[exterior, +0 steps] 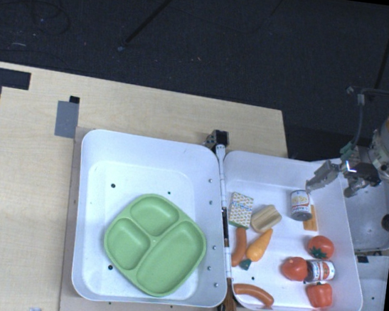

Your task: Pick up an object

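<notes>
We see the pale wooden worktop (18, 184) filling the left and centre of the frame, bearing two white bins side by side. The left bin (101, 152) holds a green divided plate (155, 244), lying toward its lower right. The right bin (278, 172) holds the small things: a checkered packet (240, 209) and a tan bread piece (266, 217) near its left wall, two carrots (252, 245) below them, and a sausage (253, 294) at the lower edge. On the right side of this bin lie a small can (301, 204) with an orange block (312, 218) touching it, a tomato (320, 246), another tomato (294, 268) beside a second can (320, 270), and a red pepper (320, 295). The arm enters at the right edge of the frame, and its tool (338, 177) hangs over the bin's upper right corner with its fingers spread apart, nothing between them, just above and right of the small can.
</notes>
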